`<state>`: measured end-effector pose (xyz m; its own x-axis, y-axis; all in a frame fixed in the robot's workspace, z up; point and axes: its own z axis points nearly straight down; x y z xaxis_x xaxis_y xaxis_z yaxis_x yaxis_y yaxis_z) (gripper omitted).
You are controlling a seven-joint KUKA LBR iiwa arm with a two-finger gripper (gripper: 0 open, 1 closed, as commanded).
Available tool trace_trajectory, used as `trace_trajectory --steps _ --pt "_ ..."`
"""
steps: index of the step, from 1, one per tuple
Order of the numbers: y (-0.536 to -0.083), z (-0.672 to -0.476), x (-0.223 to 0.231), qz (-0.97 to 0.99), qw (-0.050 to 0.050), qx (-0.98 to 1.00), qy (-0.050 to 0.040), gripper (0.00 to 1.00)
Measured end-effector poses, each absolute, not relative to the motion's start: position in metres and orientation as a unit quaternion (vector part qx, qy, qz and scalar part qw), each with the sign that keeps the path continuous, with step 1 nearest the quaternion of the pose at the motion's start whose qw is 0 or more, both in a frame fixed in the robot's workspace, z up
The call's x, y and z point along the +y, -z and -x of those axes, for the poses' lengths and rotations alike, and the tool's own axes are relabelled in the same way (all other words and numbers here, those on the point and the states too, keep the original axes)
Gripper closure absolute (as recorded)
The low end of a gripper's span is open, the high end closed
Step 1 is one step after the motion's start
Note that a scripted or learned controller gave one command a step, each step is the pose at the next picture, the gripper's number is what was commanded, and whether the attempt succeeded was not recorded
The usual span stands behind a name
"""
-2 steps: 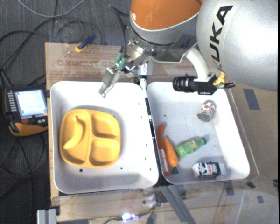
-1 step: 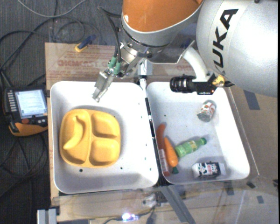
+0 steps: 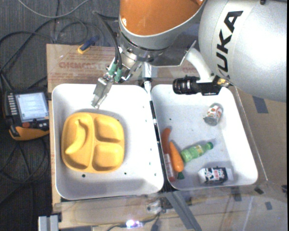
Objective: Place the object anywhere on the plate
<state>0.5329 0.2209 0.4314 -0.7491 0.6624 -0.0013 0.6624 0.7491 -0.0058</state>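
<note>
A yellow plate (image 3: 93, 141) with three compartments lies in the left bin (image 3: 135, 177), and nothing rests on it. My gripper (image 3: 99, 94) hangs over the far edge of that bin, just beyond the plate's far rim, pointing down and to the left. I see nothing in it. The loose objects lie in the right bin (image 3: 241, 143): an orange carrot (image 3: 176, 158), a thin red-orange piece (image 3: 166, 137) beside it, a green bottle (image 3: 196, 151), a small can (image 3: 213, 114) and a black-and-white carton (image 3: 214, 175).
The large grey and orange arm (image 3: 192, 18) covers the far middle and right of the view. A black cylinder (image 3: 190, 85) juts over the right bin's far edge. A handheld screen (image 3: 28, 107) and cables lie left of the bench.
</note>
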Motion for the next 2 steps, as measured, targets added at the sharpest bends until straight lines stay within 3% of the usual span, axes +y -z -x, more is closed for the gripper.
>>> trace_trajectory --steps 1,2 --pt "-0.432 -0.516 0.224 0.313 0.000 -0.950 -0.0025 0.00" --pt "-0.432 -0.485 0.232 0.305 0.001 -0.952 -0.0027 0.00"
